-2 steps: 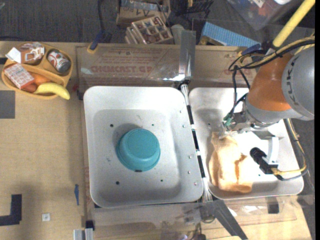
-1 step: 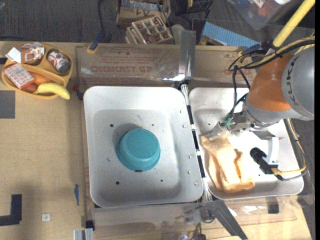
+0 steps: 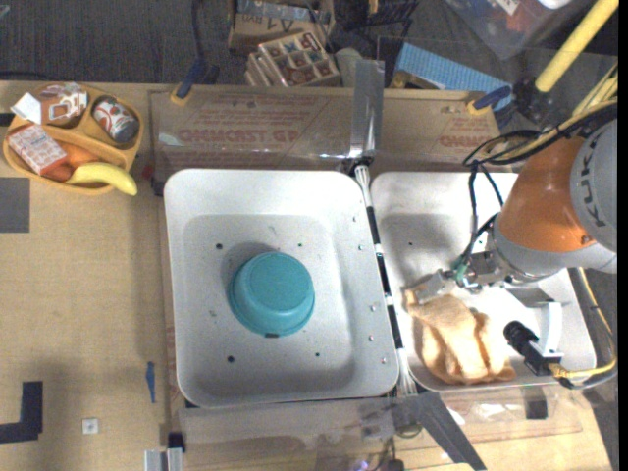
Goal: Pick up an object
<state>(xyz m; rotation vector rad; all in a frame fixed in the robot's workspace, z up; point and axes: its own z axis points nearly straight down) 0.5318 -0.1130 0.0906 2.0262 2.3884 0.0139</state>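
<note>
A teal bowl (image 3: 273,292) lies upside down in the middle of the left white bin (image 3: 196,204). In the right bin (image 3: 412,199), a tan, bread-like object (image 3: 456,346) rests in the near left corner. My gripper (image 3: 432,287) reaches in from the right and hangs low over the top edge of the tan object, touching or nearly touching it. The grey wrist with its orange band (image 3: 548,219) covers the right part of that bin.
A yellow dish (image 3: 29,160) holding a banana and toy food stands on the bench at the far left. A cardboard wall (image 3: 255,130) runs behind both bins. A raised rim (image 3: 378,253) separates the two bins.
</note>
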